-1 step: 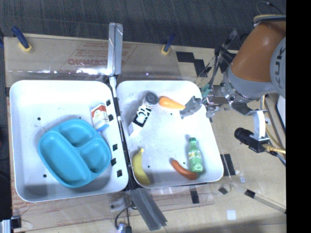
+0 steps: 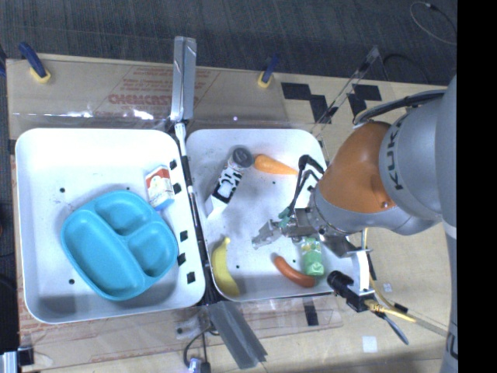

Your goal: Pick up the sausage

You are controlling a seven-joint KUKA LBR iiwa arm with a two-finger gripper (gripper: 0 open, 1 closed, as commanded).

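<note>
The left white bin (image 2: pixel 31 208) holds one light-blue plastic plate with three compartments (image 2: pixel 118 243), and one small red-and-white carton (image 2: pixel 159 186) touching the plate's far right edge.

The right white bin (image 2: pixel 210 150) holds five loose things. At its near left corner lies one yellow banana (image 2: pixel 221 269), curved along the bin wall. Farther back lies one black-and-white bottle with a grey cap (image 2: pixel 231 177), cap pointing far and right. Just right of the cap lies one orange carrot (image 2: pixel 273 165), its long axis running left to right.

One reddish-brown sausage (image 2: pixel 290 271) lies near the near wall, right of the middle. Its long axis slants from far-left to near-right, the left tip pointing toward the bin's centre and the right end ending beneath one green bottle (image 2: pixel 313 258) that touches it.

The gripper (image 2: pixel 273 231) hangs over the bin's floor, just far and left of the sausage and apart from it. Whether its jaws are apart or together cannot be told, and nothing shows between them. The grey arm with its orange band (image 2: pixel 357 179) covers the bin's right side.
</note>
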